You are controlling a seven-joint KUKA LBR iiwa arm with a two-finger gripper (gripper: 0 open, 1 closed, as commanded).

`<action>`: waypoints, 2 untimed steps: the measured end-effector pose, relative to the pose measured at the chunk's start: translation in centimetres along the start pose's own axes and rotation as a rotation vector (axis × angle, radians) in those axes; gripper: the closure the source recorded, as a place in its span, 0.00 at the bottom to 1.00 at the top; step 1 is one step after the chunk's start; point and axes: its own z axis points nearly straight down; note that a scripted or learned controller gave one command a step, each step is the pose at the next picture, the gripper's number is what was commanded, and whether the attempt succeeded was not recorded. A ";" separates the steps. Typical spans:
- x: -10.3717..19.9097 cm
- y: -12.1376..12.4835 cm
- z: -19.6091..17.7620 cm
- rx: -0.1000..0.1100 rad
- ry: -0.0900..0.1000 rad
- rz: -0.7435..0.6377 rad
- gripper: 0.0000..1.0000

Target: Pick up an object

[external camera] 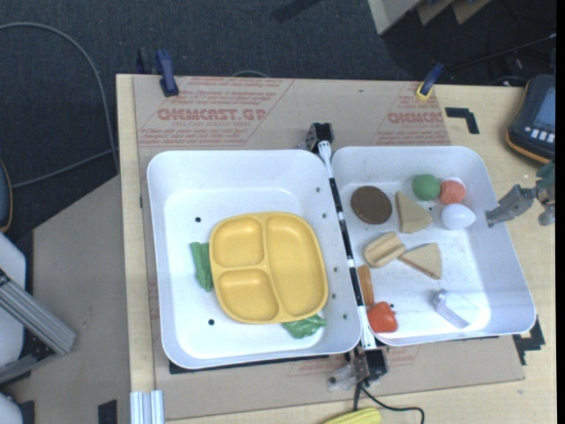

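gripper (pixel 510 208): grey metal, angular and narrow toward its tip
surface: dull, with darker shaded patches
wrist part: pale grey-green, rounded, cut off by the frame edge

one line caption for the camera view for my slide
Gripper hovers at the right bin's outer rim beside toy food, while a yellow divided tray sits in the left bin.

Two bins (pixel 168 237), one yellow tray (pixel 267 266)
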 end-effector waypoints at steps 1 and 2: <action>5.6 3.9 11.0 0.002 0.002 -0.001 0.00; 11.8 4.6 15.8 0.003 0.003 -0.001 0.00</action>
